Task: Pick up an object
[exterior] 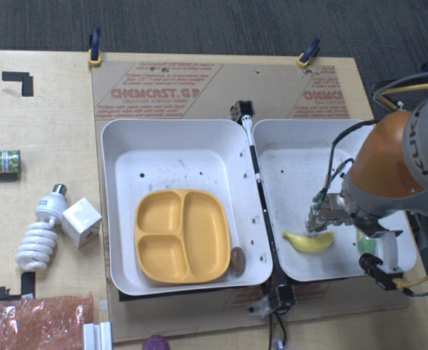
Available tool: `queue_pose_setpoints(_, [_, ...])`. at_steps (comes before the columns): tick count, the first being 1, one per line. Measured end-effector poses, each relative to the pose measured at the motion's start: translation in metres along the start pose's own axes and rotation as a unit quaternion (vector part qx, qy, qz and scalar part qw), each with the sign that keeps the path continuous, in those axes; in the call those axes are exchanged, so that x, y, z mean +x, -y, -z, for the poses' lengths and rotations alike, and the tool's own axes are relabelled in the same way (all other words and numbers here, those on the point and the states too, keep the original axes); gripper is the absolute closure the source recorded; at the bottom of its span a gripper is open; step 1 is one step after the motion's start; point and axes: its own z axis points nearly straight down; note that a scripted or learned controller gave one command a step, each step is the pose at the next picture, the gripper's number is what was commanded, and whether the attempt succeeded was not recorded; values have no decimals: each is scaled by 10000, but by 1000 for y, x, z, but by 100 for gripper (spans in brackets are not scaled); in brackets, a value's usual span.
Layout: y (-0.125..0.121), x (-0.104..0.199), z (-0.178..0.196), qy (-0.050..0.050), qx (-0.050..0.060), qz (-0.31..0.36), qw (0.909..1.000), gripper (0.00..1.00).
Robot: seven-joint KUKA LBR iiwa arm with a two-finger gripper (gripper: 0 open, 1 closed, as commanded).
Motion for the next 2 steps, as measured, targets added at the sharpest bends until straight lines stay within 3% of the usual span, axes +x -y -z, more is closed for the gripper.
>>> queue_pose_setpoints(1, [-18,13,-10,-3,14,17,10000,100])
queue_pose_setpoints(2, [-34,-36,-10,-1,11,13,10000,100])
